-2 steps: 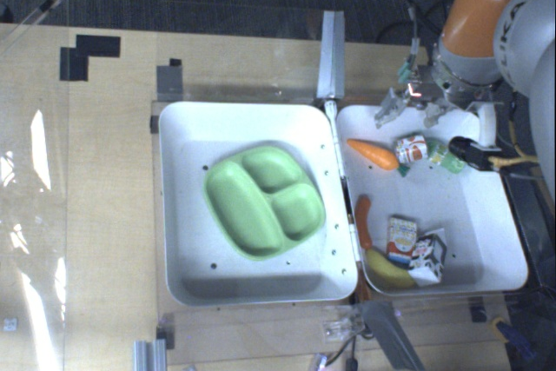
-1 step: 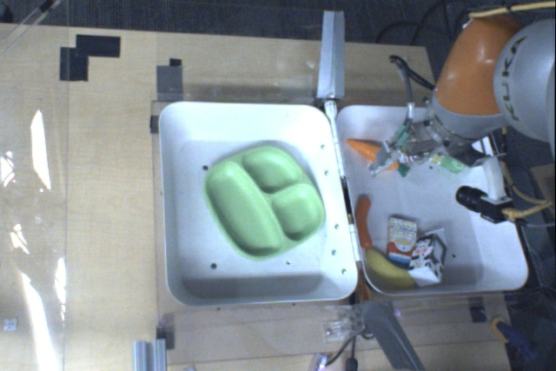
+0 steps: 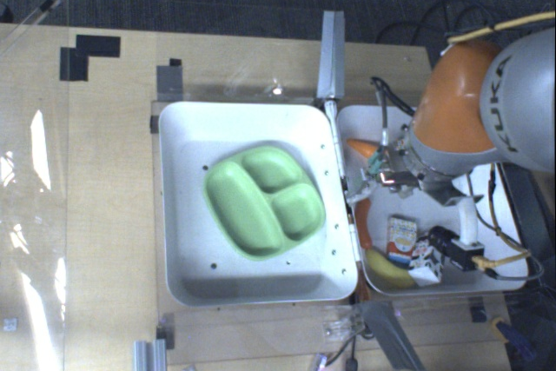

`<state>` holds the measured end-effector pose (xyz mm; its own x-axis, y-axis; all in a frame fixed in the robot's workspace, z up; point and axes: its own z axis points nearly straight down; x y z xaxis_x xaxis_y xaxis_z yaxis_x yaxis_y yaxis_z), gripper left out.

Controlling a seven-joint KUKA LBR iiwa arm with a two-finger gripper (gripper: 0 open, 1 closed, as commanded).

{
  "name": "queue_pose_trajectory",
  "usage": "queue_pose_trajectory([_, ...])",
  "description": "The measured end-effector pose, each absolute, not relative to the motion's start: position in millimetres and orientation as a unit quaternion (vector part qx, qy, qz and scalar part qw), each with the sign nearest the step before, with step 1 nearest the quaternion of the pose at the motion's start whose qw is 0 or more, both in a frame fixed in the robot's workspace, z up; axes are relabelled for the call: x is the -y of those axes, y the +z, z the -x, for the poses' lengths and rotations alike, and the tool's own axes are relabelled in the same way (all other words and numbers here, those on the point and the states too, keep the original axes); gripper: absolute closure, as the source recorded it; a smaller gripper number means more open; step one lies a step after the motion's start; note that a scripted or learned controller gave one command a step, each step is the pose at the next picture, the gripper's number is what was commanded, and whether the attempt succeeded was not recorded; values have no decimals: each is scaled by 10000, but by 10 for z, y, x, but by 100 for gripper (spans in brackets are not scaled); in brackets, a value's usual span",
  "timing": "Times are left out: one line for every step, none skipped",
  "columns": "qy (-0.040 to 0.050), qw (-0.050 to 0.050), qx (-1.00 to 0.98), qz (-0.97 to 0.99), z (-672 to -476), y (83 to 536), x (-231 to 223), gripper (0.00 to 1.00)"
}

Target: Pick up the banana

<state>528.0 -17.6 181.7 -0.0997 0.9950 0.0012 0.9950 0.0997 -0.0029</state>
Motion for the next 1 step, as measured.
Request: queue_pose_trajectory([-3, -2, 8513, 5247, -5849, 2104, 597, 0])
